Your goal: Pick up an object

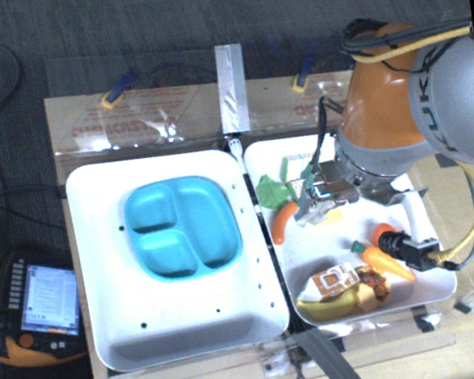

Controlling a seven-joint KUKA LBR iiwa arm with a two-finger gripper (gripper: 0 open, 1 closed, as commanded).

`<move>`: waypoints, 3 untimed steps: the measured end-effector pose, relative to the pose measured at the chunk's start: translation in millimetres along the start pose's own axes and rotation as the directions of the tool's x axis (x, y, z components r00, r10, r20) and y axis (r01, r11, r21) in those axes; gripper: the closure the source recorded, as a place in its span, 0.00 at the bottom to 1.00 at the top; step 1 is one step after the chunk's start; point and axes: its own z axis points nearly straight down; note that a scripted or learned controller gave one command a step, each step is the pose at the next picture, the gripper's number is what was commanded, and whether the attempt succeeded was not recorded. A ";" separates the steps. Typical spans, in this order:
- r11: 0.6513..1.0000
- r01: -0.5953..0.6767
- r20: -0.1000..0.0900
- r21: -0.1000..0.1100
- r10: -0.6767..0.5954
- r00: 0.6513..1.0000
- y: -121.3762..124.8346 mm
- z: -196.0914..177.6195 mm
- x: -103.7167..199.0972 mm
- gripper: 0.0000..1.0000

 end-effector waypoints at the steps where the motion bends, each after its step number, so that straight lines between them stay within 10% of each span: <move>1: 0.977 0.212 -0.001 0.000 -0.212 0.977 -13.7 21.2 -10.9 1.00; 2: 0.977 0.212 -0.001 0.000 -0.212 0.977 -13.7 21.2 -10.9 0.00; 3: 0.988 -0.157 0.000 0.002 0.157 0.988 44.5 69.8 -19.3 0.00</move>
